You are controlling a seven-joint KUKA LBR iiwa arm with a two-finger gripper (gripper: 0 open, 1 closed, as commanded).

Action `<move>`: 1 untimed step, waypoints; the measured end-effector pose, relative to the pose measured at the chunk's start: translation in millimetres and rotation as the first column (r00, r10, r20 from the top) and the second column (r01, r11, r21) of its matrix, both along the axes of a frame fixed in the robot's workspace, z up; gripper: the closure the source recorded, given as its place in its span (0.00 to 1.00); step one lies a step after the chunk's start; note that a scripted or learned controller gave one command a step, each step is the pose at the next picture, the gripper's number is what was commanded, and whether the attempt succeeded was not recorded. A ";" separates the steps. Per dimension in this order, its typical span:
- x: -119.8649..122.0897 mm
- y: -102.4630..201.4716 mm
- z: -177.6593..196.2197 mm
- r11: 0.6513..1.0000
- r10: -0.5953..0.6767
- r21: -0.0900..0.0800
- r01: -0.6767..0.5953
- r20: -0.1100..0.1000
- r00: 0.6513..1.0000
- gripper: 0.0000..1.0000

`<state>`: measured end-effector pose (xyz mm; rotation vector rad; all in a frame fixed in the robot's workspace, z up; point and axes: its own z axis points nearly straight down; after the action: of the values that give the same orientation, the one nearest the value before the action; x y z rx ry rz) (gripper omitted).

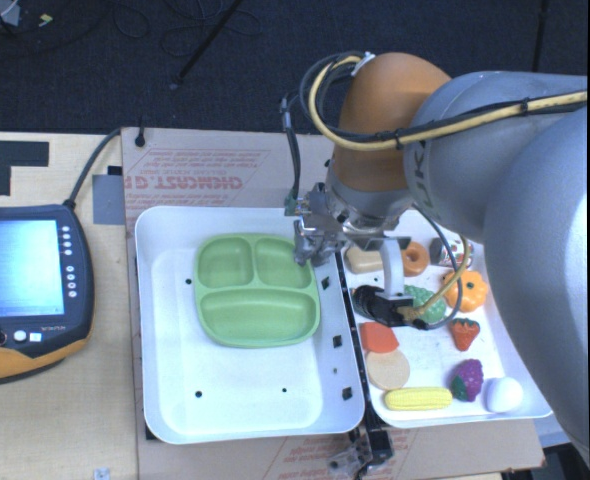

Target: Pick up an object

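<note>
End effector [315, 236], centre frame, over the green divided plate's [257, 293] upper-right rim, grip state indiscernible: should shift right toward the toy food, descending squarely onto one piece.

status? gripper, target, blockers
Gripper low at the green tray's right rim, left bin; nothing seen between fingers. Toy food in right bin, none lifted. Arm overhangs right bin.

arm [495, 168] cut off at right, hiding right bin's [520, 408] far corner
</note>
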<state>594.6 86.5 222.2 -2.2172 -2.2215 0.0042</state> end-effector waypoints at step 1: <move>1.9 5.3 13.8 1.000 0.000 0.000 0.000 0.001 1.000 1.00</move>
<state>596.5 91.8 236.0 -2.2173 -2.2225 0.0025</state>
